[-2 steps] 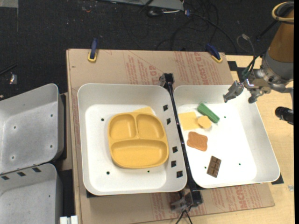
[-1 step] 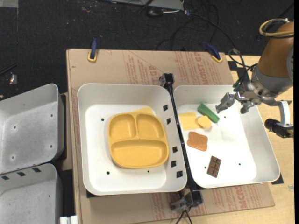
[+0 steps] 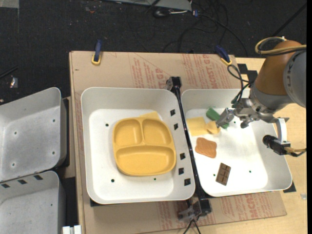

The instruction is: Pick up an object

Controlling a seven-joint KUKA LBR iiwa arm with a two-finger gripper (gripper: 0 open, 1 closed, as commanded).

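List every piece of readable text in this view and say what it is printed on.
Red print runs across the brown board under the bins, at its top and along its bottom edge, but it is inverted, partly covered and too blurred to quote.
Yellow divided tray: no text.
Small items in the right bin: no legible markings.

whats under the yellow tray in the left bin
A pale yellow flat piece pokes out from under the tray at its far edge. The tray covers the rest of it, and whatever else may lie beneath on the bin floor.
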